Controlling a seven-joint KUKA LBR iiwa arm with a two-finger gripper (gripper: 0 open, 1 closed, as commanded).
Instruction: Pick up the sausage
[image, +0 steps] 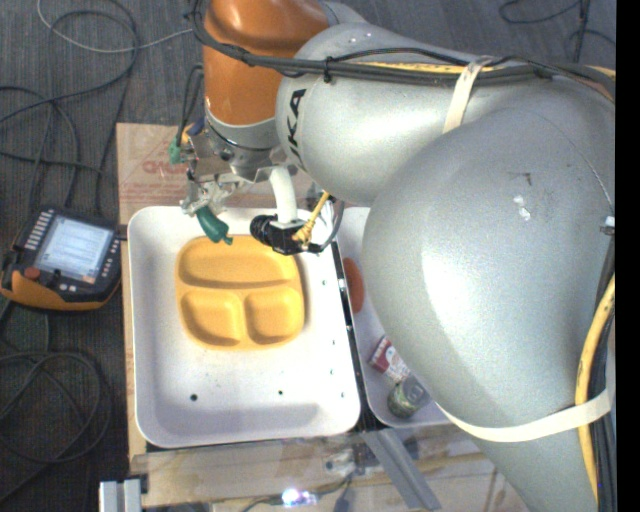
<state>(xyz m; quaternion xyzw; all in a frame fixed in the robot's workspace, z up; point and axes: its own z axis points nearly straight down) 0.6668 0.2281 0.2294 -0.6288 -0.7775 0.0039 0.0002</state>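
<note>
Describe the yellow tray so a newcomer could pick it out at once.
Find the left white bin, the one not covered by the arm. The tray lies in its upper half, below the tool. It is the only yellow thing there, moulded into three shallow compartments.

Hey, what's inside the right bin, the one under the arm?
In the right bin a reddish object lies near its left wall, with a small packet and a dark green round item nearer the front. The arm covers the rest.
</note>
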